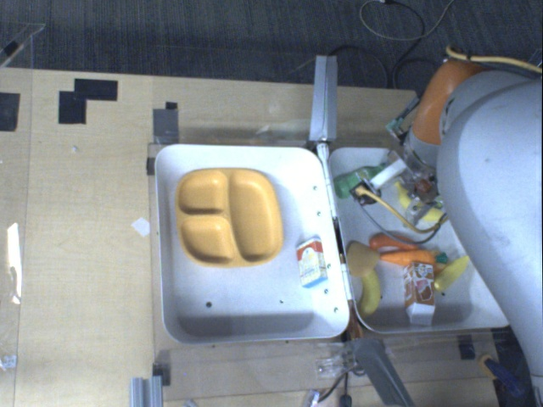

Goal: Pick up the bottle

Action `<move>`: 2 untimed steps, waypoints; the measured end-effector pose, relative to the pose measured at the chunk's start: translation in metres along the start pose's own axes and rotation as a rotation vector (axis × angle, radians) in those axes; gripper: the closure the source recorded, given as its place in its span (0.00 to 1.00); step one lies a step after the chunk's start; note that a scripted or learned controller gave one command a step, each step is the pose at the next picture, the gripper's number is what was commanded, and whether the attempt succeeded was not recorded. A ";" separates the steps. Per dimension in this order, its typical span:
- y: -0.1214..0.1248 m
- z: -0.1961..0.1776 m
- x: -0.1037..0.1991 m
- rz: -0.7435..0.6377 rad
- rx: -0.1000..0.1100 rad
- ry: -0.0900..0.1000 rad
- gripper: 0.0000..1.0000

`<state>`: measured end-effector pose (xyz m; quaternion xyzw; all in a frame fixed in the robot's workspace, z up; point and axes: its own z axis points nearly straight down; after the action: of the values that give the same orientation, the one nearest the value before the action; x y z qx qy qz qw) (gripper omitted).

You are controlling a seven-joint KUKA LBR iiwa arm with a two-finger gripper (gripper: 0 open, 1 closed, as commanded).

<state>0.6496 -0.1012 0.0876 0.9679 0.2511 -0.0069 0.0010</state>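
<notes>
White is the colour of both bins sitting side by side on your tan desk [85,253]. In the left bin [254,316] a yellow tray [229,214] with three dips is lying flat. A small red, white and blue carton [311,261] is lying near that bin's right wall, apart from the tray.

Your big grey arm [496,219] is reaching in from the right and is covering much of the right bin [386,320]. Its orange band [441,100] is showing at the far side. The hand [416,189] is hanging low over the far part of the right bin. You cannot tell if it is spread or pressed together, because it is too blurry and crowded there.

A green and white thing that looks like the bottle [365,181] is lying on its side in the far left corner of the right bin, just beside the hand. You cannot tell if the two are touching.

Nearer to you, a banana [371,291], an orange carrot [403,257] and a small juice box [419,291] are crowding together in the same bin. The juice box is standing by the near wall.
</notes>
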 end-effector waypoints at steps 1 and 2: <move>0.078 0.001 -0.054 0.087 0.010 0.024 0.00; 0.068 -0.121 -0.031 0.060 -0.003 0.016 0.00</move>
<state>0.6569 -0.1755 0.2086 0.9750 0.2221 0.0012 0.0006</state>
